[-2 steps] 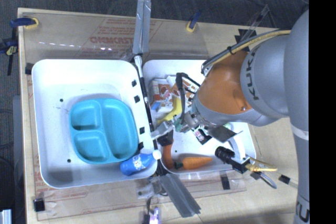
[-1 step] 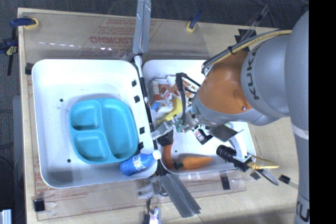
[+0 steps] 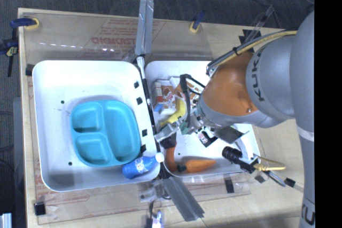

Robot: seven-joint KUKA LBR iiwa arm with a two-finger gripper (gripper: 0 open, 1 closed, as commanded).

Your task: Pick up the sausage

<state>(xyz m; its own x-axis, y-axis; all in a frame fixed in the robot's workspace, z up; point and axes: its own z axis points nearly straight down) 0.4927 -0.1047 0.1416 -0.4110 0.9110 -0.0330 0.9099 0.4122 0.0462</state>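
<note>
Right bin point(image 3: 160, 69) cluttered: carrot point(image 3: 200, 165), banana point(image 3: 180, 111); arm point(image 3: 251, 88) overhead.

Turquoise tray point(image 3: 104, 133) in white bin point(image 3: 48, 88); orange carrot point(image 3: 199, 165), blue bottle point(image 3: 140, 167).

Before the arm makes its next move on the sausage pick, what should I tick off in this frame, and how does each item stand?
1. Sausage located: cannot tell. Nothing in the right bin reads clearly as a sausage; the arm covers much of the clutter.
2. Gripper position: ok. The gripper is low over the right bin's left side, near the divider.
3. Something between the fingers: cannot tell.
4. Nearby clutter: not ok. A yellow piece and a carrot lie close by.
5. Left bin: ok. It holds a blue tray and a blue bottle, away from the gripper.
</note>
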